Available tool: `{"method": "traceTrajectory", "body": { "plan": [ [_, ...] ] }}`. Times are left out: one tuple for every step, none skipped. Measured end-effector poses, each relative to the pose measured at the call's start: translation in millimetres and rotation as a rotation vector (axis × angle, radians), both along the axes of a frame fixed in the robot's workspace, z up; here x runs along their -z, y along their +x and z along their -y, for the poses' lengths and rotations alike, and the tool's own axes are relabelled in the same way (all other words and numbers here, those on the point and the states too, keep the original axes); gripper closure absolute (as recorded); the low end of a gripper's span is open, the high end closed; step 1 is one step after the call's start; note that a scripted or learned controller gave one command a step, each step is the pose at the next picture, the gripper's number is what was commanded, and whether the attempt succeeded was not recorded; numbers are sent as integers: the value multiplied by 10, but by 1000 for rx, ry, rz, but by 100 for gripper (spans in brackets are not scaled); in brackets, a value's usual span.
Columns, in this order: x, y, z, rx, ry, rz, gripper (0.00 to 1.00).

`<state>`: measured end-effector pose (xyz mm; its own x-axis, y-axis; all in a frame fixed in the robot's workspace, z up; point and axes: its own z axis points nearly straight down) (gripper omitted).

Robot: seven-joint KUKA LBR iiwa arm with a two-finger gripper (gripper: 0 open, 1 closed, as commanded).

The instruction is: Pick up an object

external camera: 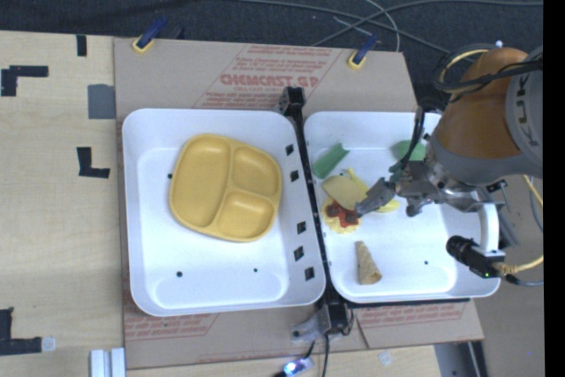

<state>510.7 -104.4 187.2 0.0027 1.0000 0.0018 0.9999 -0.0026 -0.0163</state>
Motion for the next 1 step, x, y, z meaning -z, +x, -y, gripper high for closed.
{"method": "traceTrajectory", "body": {
  "plan": [
    [-68,32,-4,-4,-1,13,0]
  ]
}}
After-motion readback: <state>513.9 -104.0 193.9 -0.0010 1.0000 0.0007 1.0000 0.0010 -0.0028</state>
